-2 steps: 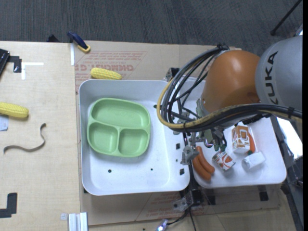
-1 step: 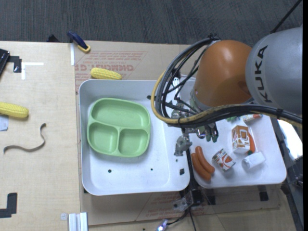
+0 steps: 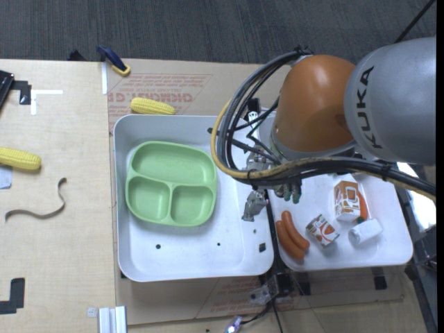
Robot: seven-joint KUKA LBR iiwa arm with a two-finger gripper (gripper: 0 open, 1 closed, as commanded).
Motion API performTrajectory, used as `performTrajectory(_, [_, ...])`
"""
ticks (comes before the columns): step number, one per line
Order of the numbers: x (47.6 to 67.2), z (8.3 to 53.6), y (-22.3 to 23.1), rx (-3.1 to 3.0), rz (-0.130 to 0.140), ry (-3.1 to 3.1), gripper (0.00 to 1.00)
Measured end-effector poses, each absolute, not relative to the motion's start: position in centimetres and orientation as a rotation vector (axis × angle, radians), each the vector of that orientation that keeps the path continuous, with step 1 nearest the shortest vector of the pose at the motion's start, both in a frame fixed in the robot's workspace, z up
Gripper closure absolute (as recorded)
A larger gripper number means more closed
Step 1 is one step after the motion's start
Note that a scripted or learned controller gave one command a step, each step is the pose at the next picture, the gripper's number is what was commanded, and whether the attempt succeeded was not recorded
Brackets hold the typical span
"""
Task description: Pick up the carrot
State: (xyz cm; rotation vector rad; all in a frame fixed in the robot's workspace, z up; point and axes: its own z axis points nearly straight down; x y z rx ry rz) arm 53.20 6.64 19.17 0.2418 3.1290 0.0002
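The gripper (image 3: 254, 205) hangs over the near right corner of the left bin (image 3: 187, 259), beside the green tray (image 3: 171, 182); whether its fingers are apart or together cannot be told. The carrot (image 3: 292, 236) lies in the right bin (image 3: 388, 252), near its left wall.

The grey and orange arm (image 3: 347, 103) is cut off at the right edge and hides much of the right bin (image 3: 395, 255). The pincer (image 3: 253, 207) is small and dark, its fingers indistinct. The small cartons' (image 3: 322, 229) print is unreadable.
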Motion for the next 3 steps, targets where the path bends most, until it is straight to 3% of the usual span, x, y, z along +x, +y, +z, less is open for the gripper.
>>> performTrajectory(1, [55.2,11.9,10.0,0.597,-0.001,3.083,0.0])
performTrajectory(2, [57.6,9.2,13.5,0.747,-0.015,3.049,0.0])
performTrajectory(3, [62.0,8.8,11.4,1.11,-0.021,2.942,0.0])
